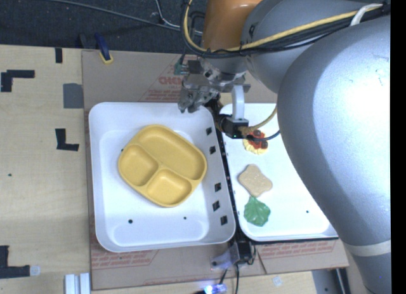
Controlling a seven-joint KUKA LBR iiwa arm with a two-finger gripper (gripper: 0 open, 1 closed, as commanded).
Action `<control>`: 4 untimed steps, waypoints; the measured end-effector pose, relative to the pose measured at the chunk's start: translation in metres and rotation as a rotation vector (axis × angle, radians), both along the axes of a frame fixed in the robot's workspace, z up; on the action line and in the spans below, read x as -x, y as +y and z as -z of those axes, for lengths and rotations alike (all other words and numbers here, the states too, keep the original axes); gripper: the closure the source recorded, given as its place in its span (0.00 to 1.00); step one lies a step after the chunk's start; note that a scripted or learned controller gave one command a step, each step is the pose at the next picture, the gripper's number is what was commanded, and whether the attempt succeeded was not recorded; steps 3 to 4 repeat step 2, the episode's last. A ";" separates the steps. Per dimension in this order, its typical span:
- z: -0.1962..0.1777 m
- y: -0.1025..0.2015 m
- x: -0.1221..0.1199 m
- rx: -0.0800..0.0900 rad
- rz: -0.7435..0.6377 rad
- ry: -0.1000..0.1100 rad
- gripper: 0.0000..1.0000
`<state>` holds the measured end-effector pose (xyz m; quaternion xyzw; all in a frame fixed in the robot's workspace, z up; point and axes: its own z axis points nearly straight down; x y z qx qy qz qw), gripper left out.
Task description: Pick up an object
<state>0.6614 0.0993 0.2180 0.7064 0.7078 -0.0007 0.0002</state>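
A yellow divided plate (162, 164) lies in the left white bin (108, 223). In the right white bin (298, 223) sit a tan bread-like piece (255, 181), a green leaf-shaped toy (257, 213) and a small orange and yellow toy (256, 141). My gripper (195, 98) hangs over the far right corner of the left bin, above and apart from the plate's far edge. Nothing shows between its fingers.
The big grey arm covers the right side of the view and part of the right bin. A divider with black clips (219, 178) separates the bins. Cardboard (127, 77) lies under them, with a blue and yellow clamp (103, 50) at its far left corner.
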 end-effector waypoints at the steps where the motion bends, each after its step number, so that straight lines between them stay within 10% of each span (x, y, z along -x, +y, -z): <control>1: -0.016 0.004 0.005 -0.001 0.001 0.000 1.00; 2: -0.016 0.004 0.005 0.000 0.001 0.001 0.00; 4: -0.016 0.004 0.005 0.000 0.001 0.001 0.00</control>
